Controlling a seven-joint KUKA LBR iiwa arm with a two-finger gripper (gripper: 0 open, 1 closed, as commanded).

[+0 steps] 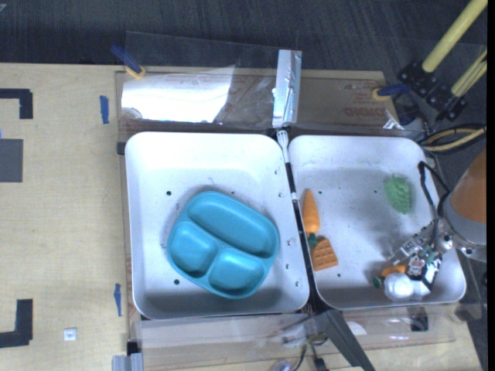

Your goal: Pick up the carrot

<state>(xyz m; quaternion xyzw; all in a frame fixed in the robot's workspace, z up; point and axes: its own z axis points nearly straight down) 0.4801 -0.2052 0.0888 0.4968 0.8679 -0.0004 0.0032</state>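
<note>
Reaching in from the right, my grey arm with its orange band (472,195) hangs over the near right corner of the right bin (348,157). Beside it the left bin (147,161) holds a blue divided plate (223,243), tilted and sitting toward the near side. In my bin, a green leafy piece (400,193) lies toward the far right. The carrot (310,211) lies along the left wall, just beside the divider between the bins, well apart from my claw. Just nearer than it sits a small ridged orange piece with a green end (322,253). My claw (419,260) is low in the near right corner, above a white round object (401,287) with a small orange bit (391,270) beside it; whether it is apart or together, I cannot tell.
</note>
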